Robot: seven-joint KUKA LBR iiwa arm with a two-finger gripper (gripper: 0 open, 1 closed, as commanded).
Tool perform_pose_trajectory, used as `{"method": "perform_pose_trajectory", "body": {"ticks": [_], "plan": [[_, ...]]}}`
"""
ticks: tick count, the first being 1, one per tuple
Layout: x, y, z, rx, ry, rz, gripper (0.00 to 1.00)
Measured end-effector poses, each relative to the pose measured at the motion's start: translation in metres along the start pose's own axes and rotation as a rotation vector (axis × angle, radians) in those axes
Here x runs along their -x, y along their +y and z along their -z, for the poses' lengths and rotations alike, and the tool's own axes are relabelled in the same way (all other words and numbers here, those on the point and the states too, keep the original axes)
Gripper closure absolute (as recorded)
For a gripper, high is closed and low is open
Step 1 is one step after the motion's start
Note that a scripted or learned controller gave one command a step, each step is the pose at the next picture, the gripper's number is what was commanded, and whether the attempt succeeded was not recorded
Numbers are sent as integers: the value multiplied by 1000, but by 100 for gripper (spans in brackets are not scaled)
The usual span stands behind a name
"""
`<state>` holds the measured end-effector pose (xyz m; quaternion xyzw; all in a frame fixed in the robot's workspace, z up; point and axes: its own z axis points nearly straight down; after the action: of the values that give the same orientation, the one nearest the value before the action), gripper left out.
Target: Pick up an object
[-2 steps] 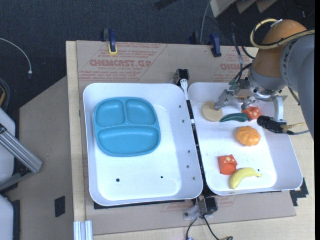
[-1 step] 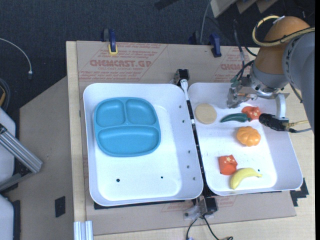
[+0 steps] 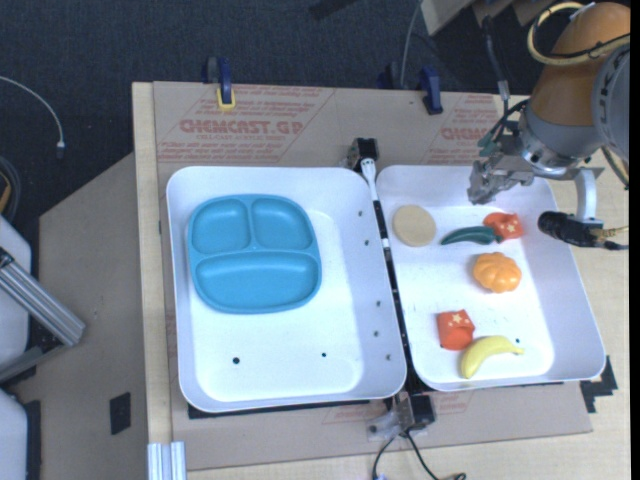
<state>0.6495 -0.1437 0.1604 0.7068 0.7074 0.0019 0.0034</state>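
Observation:
My gripper (image 3: 487, 190) hangs over the far edge of the right bin (image 3: 560, 358), just above and left of a red pepper (image 3: 504, 225) with a dark green chilli (image 3: 467, 235) beside it. Nothing shows between the fingers. A tan round disc (image 3: 414, 225) lies to the gripper's lower left. Nearer the front lie an orange pumpkin-like fruit (image 3: 497, 272), a red cube-shaped piece (image 3: 455, 329) and a yellow banana (image 3: 487, 354).
The left bin (image 3: 340, 368) holds a blue divided plate (image 3: 254, 252) in its far left part. A central rim (image 3: 385, 258) separates the two bins. Blue clamps (image 3: 224, 80) hold the cardboard base at the back.

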Motion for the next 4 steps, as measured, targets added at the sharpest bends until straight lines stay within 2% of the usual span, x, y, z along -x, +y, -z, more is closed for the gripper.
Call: {"method": "perform_pose_trajectory", "body": {"ticks": [1, 2, 3, 4], "plan": [[7, -5, 52, 1, -1, -2, 100], [7, -4, 83, -1, 0, 0, 100], [-46, -5, 70, -10, 5, 5, 100], [-111, 0, 68, -9, 5, 6, 100]]}}
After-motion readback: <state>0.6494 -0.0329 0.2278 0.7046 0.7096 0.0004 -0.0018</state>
